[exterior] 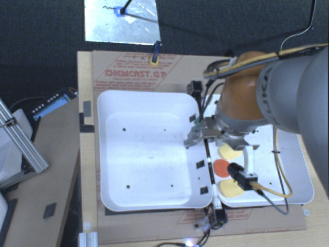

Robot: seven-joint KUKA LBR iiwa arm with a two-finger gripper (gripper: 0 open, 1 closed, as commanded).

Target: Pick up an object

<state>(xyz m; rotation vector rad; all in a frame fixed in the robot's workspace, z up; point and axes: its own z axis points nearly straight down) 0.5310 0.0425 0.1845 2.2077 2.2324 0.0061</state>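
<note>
Objects lie in my right bin point(293, 189): an orange disc point(221, 168) between two yellow pieces point(230, 152) point(231, 189), just beside the divider. My gripper point(194, 136) hangs over the left bin's point(144, 153) right edge; I cannot tell its state.

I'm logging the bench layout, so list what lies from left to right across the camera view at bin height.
Left white bin → tool at the divide between the bins → orange-red disc → right white bin, its bare floor beyond the arm.
</note>
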